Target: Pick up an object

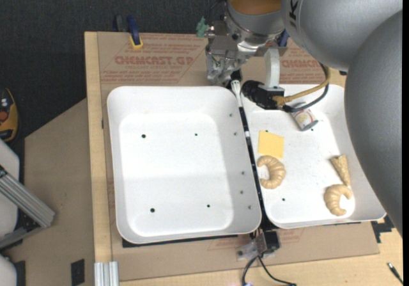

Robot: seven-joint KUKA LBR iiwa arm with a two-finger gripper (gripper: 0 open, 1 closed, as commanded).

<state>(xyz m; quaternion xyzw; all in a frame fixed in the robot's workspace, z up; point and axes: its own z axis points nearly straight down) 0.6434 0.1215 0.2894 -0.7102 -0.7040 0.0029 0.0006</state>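
While the yellow square point(270, 144) lies flat in the right bin point(300, 214), well below the gripper point(220, 73), two croissants point(271, 171) point(338, 199) sit farther down. Whether it is spread or pressed together cannot be told; it hangs over the bins' top edge.

Bright, even light falls from above. The white left bin point(128, 118) glares near its upper rim, with a soft grey shadow across its floor. The huge grey arm point(364, 29) at right looks slightly blurred; small items stay reasonably sharp.
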